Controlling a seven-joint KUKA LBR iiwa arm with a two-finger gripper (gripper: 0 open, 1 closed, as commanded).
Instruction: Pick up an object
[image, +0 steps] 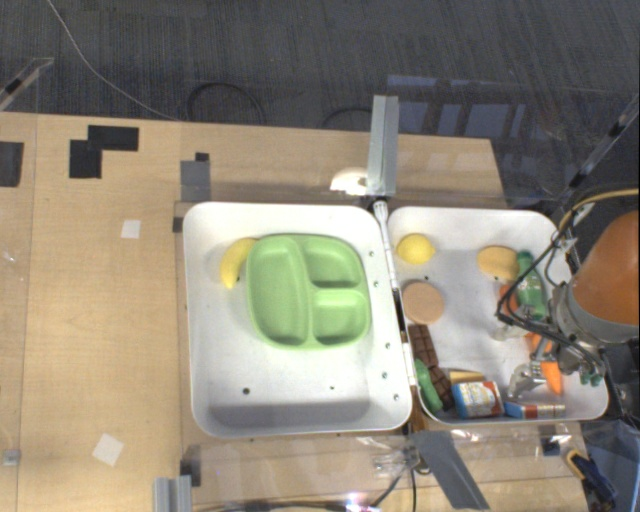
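While my gripper (533, 372), whose state I cannot tell, hovers at four o'clock in the right bin (455, 225), the carrot (550, 372) looks light, stiff; grasp mid-length

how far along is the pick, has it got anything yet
Early. Done: the arm has reached the right bin, with the gripper low near the carrot. In hand: nothing visibly held. Left: grasp and lift. The lemon, round cookie and green tray lie untouched.
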